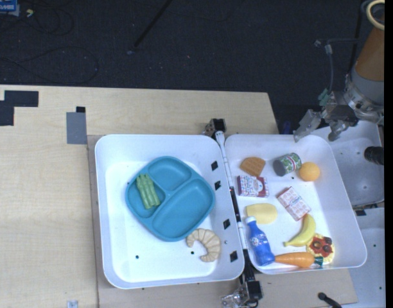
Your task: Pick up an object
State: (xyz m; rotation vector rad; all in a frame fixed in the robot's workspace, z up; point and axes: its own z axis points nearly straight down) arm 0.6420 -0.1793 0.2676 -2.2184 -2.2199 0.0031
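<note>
My gripper [320, 128] hangs over the far right corner of the right bin [345, 191], open, with nothing between its fingers. Below it in that bin lie a grey-green can [286, 164], an orange [309, 171] and a brown toast piece [252, 166]. Further forward are two red-and-white packets [251, 186] [293, 203], a yellow lump [261, 213], a blue bottle [259, 241], a banana [302, 231], a carrot [294, 260] and a colourful slice [322, 246].
The left bin [110, 236] holds a blue divided plate [177, 204] with green beans [147, 191] in one compartment, and a croissant [205, 244] beside the plate. Black clips [217, 185] line the ridge between the bins. Bare wooden bench [36, 197] lies to the left.
</note>
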